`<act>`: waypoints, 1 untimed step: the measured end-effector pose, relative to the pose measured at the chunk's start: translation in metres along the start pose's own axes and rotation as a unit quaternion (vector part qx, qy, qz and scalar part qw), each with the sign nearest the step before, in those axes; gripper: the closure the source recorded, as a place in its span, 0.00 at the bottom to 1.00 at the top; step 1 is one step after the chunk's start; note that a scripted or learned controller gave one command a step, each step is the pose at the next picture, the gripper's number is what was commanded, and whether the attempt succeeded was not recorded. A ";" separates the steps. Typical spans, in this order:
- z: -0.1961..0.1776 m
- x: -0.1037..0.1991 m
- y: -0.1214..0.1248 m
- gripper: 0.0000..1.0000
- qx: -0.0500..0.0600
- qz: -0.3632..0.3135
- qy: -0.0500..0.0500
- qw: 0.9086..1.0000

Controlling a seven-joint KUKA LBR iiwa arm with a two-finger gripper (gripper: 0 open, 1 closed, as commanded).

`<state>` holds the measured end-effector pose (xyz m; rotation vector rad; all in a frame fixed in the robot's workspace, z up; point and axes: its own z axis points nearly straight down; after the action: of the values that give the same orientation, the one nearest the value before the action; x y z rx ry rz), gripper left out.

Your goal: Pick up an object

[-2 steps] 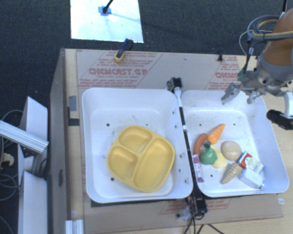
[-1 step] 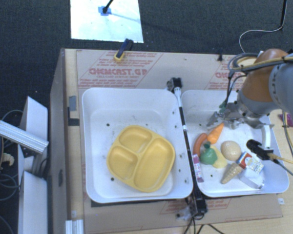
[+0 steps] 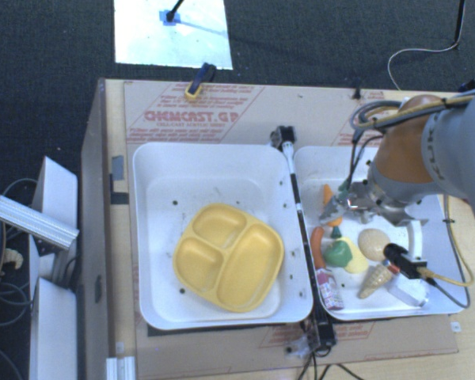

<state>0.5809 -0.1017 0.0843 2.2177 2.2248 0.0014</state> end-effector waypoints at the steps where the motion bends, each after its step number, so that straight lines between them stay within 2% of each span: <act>1: 0.000 0.015 -0.026 0.00 0.000 0.001 0.000 1.000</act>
<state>0.5553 -0.0871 0.0843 2.2198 2.2227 0.0008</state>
